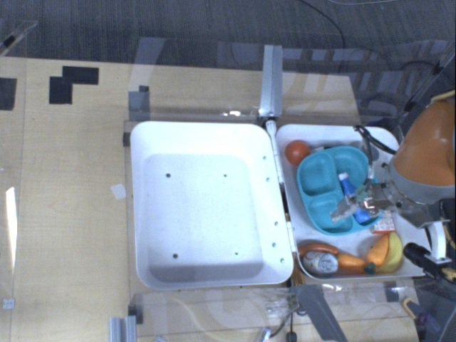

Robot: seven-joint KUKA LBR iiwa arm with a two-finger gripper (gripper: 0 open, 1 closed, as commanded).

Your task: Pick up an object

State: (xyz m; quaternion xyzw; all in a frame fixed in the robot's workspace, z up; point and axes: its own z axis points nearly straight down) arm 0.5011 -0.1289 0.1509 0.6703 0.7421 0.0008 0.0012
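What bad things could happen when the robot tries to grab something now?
The gripper is low over the blue tray, so it might pinch the tray's wall and tip it. The red ball sits tight against that tray and could roll away. The banana and carrot are crowded together, so one could get knocked.

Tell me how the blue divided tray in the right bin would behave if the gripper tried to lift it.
The blue divided tray looks like rigid moulded plastic, so it probably keeps its shape. It is broad and shallow, so a grip on one rim would likely tilt it. The gripper is over its compartments, where smooth walls may slip.
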